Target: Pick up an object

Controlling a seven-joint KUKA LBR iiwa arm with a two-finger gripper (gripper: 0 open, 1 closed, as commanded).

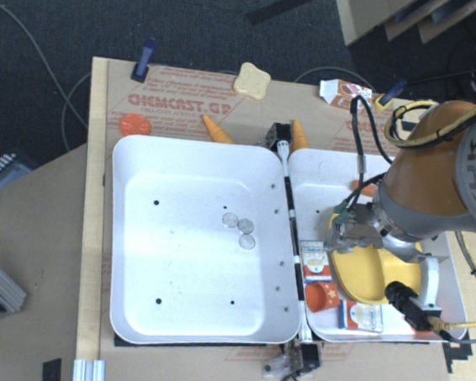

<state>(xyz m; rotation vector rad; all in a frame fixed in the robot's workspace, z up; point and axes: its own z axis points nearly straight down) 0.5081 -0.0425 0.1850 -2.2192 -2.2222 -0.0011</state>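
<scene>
We see the arm (444, 165), grey with a glossy orange band, reaching in from the right over the right bin (329, 165). Its gripper (354, 230) hangs low among the clutter there, just above a smooth yellow bowl-shaped thing (363, 275); we cannot tell how it is set. Beside the bowl lie a flat printed packet (313, 261), a red lump (321, 297) and a card (364, 319). The left bin (134, 217), shallow, white plastic with rounded corners, holds three small clear discs (240, 230) near its middle. On the cardboard surface (180, 99) behind the bins rest a bread-shaped piece (251, 80), an orange carrot (216, 130), a red disc (134, 124) and a blue clip (143, 60).
</scene>
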